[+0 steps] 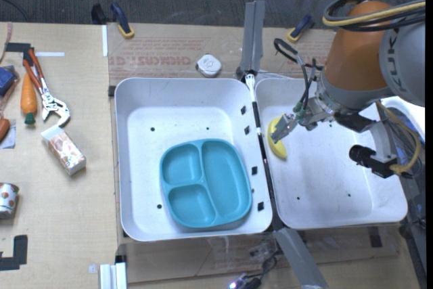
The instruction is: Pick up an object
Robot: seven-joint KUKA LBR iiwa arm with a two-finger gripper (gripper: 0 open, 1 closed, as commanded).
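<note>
Arm bent low over the right bin, gripper at a banana.

The gripper (pixel 287 128) points left and down from the orange-banded wrist, fingers closed around the banana (pixel 277 143) near the right bin's (pixel 338 210) left wall; a teal divided plate (pixel 203 183) lies further left.

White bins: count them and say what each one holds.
2. The left white bin holds a teal divided plate. The right white bin holds a yellow object near its left wall, with the gripper at it.
</note>
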